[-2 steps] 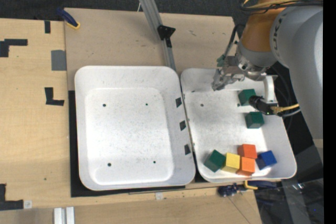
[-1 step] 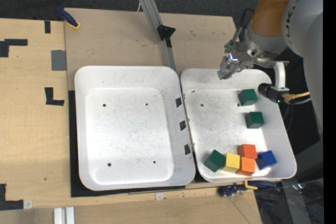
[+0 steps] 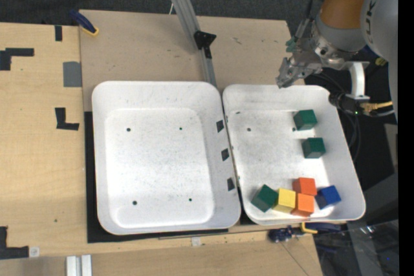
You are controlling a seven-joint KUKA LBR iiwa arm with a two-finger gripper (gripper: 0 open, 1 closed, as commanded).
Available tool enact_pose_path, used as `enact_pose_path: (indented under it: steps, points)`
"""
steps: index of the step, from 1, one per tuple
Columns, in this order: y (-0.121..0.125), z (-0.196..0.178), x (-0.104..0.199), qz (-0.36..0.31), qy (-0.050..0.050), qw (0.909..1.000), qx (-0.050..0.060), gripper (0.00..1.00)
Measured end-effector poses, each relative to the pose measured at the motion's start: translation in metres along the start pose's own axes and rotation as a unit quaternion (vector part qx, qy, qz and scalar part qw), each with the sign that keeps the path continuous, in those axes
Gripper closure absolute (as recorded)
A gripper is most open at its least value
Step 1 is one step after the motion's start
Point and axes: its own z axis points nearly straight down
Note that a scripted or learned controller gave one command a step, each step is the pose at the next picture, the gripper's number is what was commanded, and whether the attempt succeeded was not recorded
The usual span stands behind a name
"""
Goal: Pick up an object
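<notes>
Plain brown board covers the bench, with two shallow white bins set side by side on it and a grey metal rail [image 3: 184,6] slanting across from above. At the back edge of the right bin [image 3: 272,100] hangs the gripper [image 3: 288,77], below the arm's orange band [image 3: 349,0]; whether its claw is spread or closed I cannot tell, and nothing shows between its tips.

Nearest to it lies a dark green block [image 3: 305,119], with a second green block [image 3: 314,147] just below, both standing apart from the rest. Further off, at the front of the same bin, a green cube [image 3: 264,197], a yellow cube [image 3: 286,198], two orange cubes [image 3: 304,194] and a blue cube [image 3: 328,196] crowd together, touching.

All look like small, stiff, matte-painted blocks, probably wood or plastic: light, not fragile, with flat parallel faces that should grip well across two opposite sides. The lone upper green block seems easiest, since it has free room around it.

The left bin [image 3: 103,139] has a speckled, smooth plastic floor.
</notes>
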Motion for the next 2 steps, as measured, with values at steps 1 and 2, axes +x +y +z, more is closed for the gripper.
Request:
enact_pose_path:
  steps: [1,2]
  points:
    - [0.001,-0.024,0.001,0.0,0.0,1.0,0.001,1.0]
    - [-0.016,-0.012,0.054,-0.002,0.0,1.0,0.003,1.0]
